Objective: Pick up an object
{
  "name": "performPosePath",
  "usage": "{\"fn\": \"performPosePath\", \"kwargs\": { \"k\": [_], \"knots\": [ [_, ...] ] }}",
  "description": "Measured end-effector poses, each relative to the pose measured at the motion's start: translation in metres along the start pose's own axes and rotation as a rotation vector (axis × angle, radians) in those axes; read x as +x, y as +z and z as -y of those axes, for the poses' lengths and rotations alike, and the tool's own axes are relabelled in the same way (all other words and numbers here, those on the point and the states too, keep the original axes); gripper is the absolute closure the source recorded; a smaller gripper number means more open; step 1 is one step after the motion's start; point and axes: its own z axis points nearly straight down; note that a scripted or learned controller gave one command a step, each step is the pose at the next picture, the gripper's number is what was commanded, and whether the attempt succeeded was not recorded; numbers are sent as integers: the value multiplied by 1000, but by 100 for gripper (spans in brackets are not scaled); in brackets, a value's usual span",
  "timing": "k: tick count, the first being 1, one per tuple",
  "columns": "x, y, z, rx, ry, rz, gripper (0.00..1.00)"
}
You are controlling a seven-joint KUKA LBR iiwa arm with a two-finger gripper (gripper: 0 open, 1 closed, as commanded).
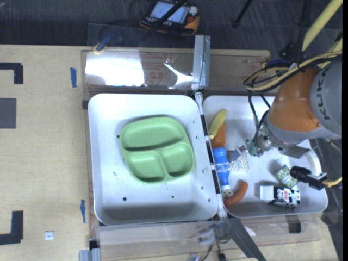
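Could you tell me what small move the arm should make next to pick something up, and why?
Probably a short descent onto the white patterned packet. The gripper sits in the right bin, just right of and above that packet, which is the nearest item. The blue bottle and banana lie further left against the divider, so reaching them would need a longer sideways shift.

Robotics lab: taped bench, tripods.

The arm bears what looks like partial "KU" lettering; nothing else reads.
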Motion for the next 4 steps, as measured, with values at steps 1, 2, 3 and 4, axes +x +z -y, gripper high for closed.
{"fn": "performPosePath", "kwargs": {
  "k": [1,2,3,4],
  "knots": [
    [50,-92,11,19,206,-10,0],
    [44,-91,-11,18,161,-10,0],
    [21,-90,-38,20,241,-10,0],
    [45,-91,27,23,255,-13,0]
  ]
}}
